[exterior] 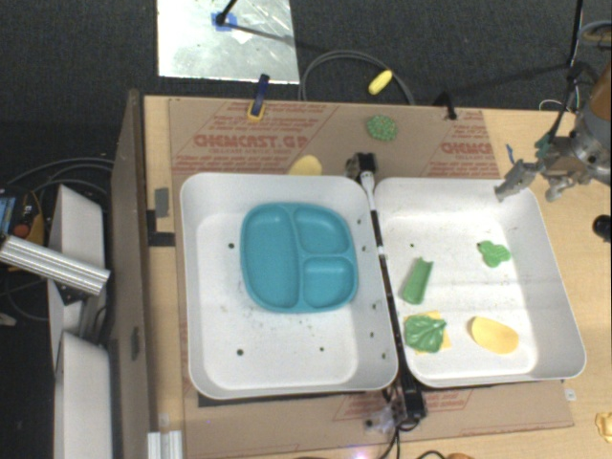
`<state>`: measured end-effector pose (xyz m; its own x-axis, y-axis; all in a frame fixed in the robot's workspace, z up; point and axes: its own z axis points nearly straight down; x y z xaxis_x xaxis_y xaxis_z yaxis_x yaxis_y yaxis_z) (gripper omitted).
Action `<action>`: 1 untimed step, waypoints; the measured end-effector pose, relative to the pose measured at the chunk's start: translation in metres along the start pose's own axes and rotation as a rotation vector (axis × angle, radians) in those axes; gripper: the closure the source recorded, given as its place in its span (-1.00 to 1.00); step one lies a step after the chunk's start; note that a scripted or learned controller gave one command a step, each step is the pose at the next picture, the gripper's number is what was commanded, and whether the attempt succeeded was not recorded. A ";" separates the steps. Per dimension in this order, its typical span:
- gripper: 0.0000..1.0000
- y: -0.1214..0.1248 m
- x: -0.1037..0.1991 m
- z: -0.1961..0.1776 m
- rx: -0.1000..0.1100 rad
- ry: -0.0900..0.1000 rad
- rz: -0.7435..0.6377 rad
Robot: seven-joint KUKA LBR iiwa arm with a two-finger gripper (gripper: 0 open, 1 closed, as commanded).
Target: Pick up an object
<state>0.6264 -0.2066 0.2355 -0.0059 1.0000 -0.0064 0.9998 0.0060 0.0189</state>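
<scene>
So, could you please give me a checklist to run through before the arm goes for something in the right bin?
1. Targets present in the right bin: ok. It holds a green stick-shaped piece, a small green leafy piece, a larger green leafy piece and a yellow oval piece.
2. Targets apart enough to grasp singly: ok.
3. Gripper over a target: not ok; it sits at the bin's far right corner.
4. Nothing held: ok.
5. Fingers ready: ok, they look spread.
6. Left bin's blue divided tray clear of the path: ok.
</scene>
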 end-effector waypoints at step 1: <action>-1.00 -0.006 0.002 0.116 0.024 0.008 0.004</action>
<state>0.6222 -0.2055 0.1192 -0.0024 1.0000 0.0016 1.0000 0.0024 -0.0047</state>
